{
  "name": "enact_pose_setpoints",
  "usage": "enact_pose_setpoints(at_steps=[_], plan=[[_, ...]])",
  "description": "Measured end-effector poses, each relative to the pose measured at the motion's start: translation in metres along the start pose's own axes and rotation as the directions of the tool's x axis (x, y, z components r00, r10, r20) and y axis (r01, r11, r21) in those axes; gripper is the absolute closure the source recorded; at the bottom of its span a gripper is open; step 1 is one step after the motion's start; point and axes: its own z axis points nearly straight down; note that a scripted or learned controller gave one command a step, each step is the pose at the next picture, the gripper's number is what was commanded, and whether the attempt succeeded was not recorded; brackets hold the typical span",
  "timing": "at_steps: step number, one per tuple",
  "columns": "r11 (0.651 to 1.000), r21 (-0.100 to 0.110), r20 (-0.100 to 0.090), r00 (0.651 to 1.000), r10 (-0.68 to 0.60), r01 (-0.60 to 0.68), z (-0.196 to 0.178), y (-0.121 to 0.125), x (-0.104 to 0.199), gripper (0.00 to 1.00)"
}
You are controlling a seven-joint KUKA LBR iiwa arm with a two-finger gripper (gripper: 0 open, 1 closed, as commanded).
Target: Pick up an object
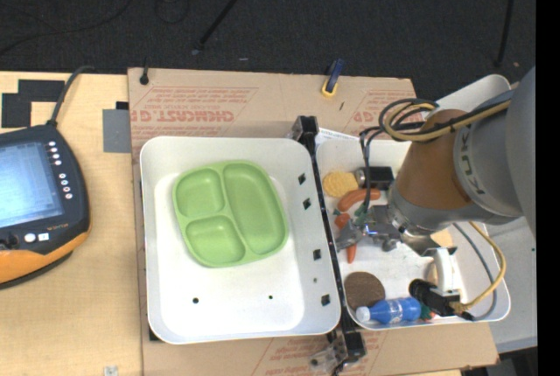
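The arm reaches in from the right and is low over the right bin [490,309], its gripper [366,230] down among the small items near the bin's left wall. Whether the jaws are wide or closed cannot be told; they are lost in the clutter. No 1 object is named: candidates are the yellow ridged piece [339,183], the orange-red carrot-like pieces [352,199], the brown disc [363,287] and the blue bottle [391,311]. The left bin [166,295] holds a green divided plate [230,212]. This looks like the reach-and-grasp step; next would be closing on 1 item and lifting straight up.
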Motion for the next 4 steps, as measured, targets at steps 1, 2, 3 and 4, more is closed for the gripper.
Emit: enact_pose_setpoints(at_steps=[1, 2, 3, 4], plan=[[1.000, 0.000, 0.000, 1.000, 0.008, -0.008, -0.011, 0.000, -0.002, 1.00], [1.000, -0.005, 0.001, 1.000, 0.001, -0.001, -0.054, 0.005, -0.005, 1.00], [1.000, -0.008, 0.002, 1.000, 0.000, 0.000, -0.113, 0.007, -0.016, 1.00], [1.000, -0.006, 0.001, 1.000, -0.004, 0.004, -0.142, 0.008, -0.017, 1.00]])
